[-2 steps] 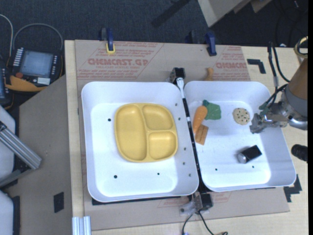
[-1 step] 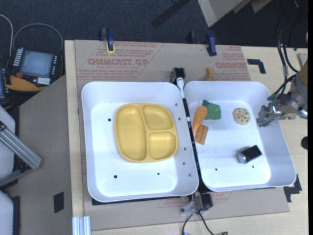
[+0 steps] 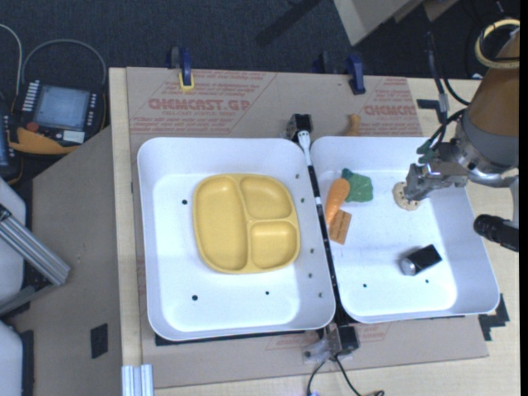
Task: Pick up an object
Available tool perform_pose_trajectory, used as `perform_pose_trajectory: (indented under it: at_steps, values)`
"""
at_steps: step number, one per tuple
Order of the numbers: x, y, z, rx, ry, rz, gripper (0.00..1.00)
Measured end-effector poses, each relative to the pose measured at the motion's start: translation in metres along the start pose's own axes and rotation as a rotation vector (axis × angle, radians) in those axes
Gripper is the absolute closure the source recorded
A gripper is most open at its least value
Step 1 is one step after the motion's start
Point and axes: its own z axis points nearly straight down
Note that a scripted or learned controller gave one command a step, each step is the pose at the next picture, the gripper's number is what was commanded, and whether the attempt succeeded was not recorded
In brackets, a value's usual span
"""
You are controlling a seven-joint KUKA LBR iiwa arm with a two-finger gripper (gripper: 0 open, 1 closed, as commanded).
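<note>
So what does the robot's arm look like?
The arm is fat and round, grey with an orange band higher up. Black cables hang beside it. At its end sits a small grey metal gripper.

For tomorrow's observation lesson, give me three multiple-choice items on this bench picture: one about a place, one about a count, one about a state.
1. Where does the yellow tray lie?
A. left bin
B. right bin
C. on the cardboard

2. How many compartments has the yellow tray?
A. two
B. three
C. five

3. How does the toy carrot lie?
A. standing upright
B. flat on the bin floor
C. lifted in the air

Key: 1 A, it sits mid-floor in the left bin. 2 B, one long section on its left and two smaller on its right. 3 B, it lies in the right bin by the dividing rim, next to a green piece.
</note>
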Motion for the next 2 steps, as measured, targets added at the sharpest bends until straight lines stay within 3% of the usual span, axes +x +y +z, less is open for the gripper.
perform_pose_trajectory:
  at_steps: [2]
  values:
    - [0.105,0.020,-0.012,0.002,0.001,0.000,1.00]
